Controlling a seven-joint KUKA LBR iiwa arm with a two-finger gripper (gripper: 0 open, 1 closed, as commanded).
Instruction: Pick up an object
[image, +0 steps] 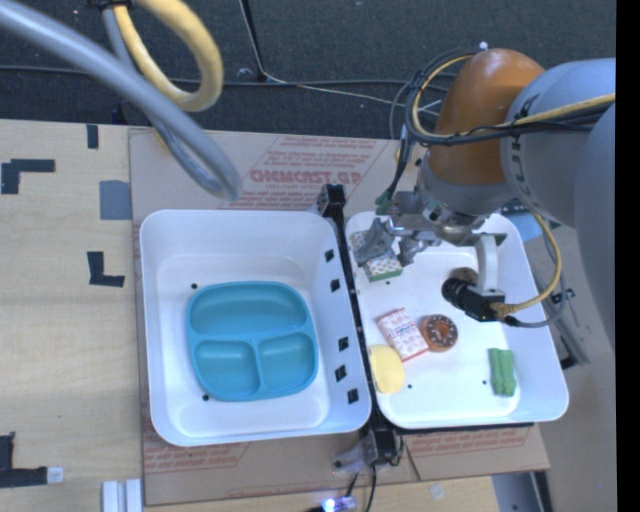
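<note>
Two shallow white bins sit side by side on the surface, meeting along a dark divider. The left bin (160, 300) holds one blue divided tray (252, 338) with three compartments, lying flat near its middle with bare white floor all around it. The right bin (540, 400) holds four loose pieces in its near half: one yellow rounded object (387, 369) close against the divider wall, one red-and-white packet (400, 333) just beside it, one brown round doughnut-like piece (439, 332) touching or nearly touching the packet, and one green block (502, 371) apart from the others near the right wall. The bin's near edge and the middle stretch between doughnut and green block lie open. The jaws (383, 250) hang over the far left corner of the right bin, near the divider, with a small green-and-white checked object (382, 267) at their tips; whether they are closed on it I cannot tell.
</note>
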